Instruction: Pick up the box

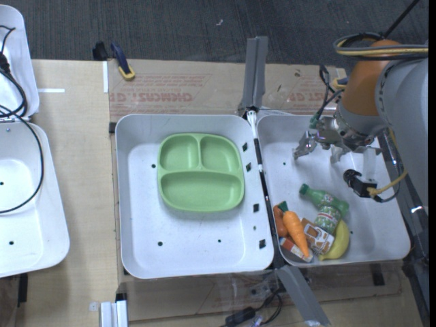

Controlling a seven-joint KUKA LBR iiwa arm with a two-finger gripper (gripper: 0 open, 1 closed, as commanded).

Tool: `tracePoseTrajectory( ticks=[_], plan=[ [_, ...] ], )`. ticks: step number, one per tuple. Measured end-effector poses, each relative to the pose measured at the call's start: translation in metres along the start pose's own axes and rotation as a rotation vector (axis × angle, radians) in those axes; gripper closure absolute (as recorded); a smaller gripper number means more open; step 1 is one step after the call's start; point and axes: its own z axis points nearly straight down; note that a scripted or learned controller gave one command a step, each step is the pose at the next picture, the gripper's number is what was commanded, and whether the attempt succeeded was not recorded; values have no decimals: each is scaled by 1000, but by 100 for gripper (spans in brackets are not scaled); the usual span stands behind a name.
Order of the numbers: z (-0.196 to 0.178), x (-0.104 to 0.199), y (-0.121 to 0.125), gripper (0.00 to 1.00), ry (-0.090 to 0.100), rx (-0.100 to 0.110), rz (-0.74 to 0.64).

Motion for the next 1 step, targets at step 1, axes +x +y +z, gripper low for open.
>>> tracePoseTrajectory(
  ticks=[1],
  plan=[
    [0, 21, -34, 0, 1, 1, -137]
  ],
)
